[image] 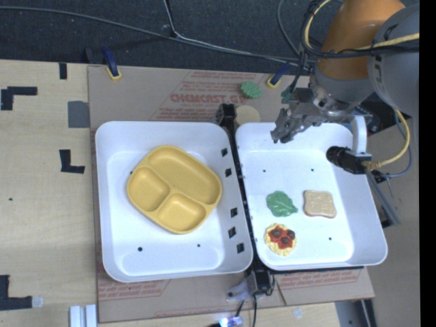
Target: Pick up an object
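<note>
Two white bins sit side by side on the bench. Left bin holds a yellow divided plate, three compartments, lying slightly rotated, roughly centred in the bin.

Right bin holds three small items, all in its near half: a green leafy piece, a tan toast slice just to its right and apart from it, and a yellow round piece with red topping nearer the camera, just below the green one. None of the three touch each other.

Gripper hangs over the far-left part of the right bin, well apart from all three items, nothing between its fingers. Can't tell from this angle if the pincer is open or closed; it's dark and small against the bin.

Arm comes in from the far right, orange band at top.

Outside the bins, a small green object lies on the cardboard sheet beyond the far edge.
</note>
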Action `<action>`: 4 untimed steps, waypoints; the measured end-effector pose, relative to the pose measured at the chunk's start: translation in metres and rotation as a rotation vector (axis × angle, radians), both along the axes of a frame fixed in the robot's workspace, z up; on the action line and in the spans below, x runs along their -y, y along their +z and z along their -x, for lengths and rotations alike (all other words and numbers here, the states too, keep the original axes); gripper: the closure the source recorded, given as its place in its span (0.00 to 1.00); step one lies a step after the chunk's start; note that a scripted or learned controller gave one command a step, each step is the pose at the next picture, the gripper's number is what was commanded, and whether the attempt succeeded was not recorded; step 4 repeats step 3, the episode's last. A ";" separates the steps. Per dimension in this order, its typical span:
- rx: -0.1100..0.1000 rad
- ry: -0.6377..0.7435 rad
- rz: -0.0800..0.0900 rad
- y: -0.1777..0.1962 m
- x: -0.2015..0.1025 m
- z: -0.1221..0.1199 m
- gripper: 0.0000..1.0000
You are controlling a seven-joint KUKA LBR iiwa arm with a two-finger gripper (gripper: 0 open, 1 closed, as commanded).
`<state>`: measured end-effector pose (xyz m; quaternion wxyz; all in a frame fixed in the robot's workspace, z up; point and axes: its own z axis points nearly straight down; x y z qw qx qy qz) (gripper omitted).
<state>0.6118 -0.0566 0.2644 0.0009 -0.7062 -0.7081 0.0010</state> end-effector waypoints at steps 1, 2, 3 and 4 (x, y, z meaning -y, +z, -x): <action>-0.001 0.003 -0.001 -0.008 -0.055 0.013 1.00; -0.001 0.003 -0.001 -0.014 -0.107 0.032 1.00; -0.003 0.002 0.000 -0.043 -0.149 0.052 1.00; -0.003 0.002 0.000 -0.043 -0.149 0.052 1.00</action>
